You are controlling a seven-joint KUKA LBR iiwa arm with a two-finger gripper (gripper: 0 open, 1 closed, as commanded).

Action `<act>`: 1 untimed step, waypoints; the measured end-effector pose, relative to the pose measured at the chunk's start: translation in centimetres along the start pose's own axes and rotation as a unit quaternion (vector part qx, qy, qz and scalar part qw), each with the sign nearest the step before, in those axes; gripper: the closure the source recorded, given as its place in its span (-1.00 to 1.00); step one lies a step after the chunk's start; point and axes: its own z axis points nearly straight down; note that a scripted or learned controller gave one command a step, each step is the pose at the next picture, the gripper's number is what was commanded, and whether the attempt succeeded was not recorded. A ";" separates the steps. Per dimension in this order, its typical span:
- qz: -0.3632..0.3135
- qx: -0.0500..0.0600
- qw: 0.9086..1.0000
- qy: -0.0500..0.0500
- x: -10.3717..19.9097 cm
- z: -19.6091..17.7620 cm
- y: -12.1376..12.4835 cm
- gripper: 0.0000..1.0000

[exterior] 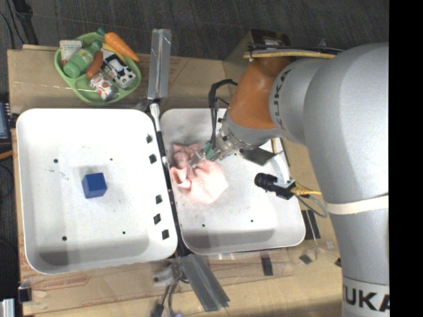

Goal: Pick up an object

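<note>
1. The gripper [213, 152] sits low in the right bin [264, 233], at the upper right edge of a pink cloth [198, 177]; its tip looks greenish and touches or overlaps the cloth; whether it is spread or closed cannot be told from this slant.
2. The cloth is crumpled, pale pink, lying in the left half of the right bin, close to the wall shared with the other bin.
3. The arm [330, 111] comes in from the right; its grey bulk covers the bin's right side, and an orange band [254, 101] sits just above the wrist; a black cable loops beside it.
4. The left bin [39, 243] holds a blue cube [94, 184], left of centre, well apart from the cloth.
5. Beyond the left bin, on the bench [192, 71], a green bowl [66, 74] holds toy food, a carrot [119, 44] among it.
</note>
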 end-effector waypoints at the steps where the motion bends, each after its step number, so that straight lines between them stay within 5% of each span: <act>1: 0.000 0.000 1.000 0.000 0.0 0.0 0.0 -1.00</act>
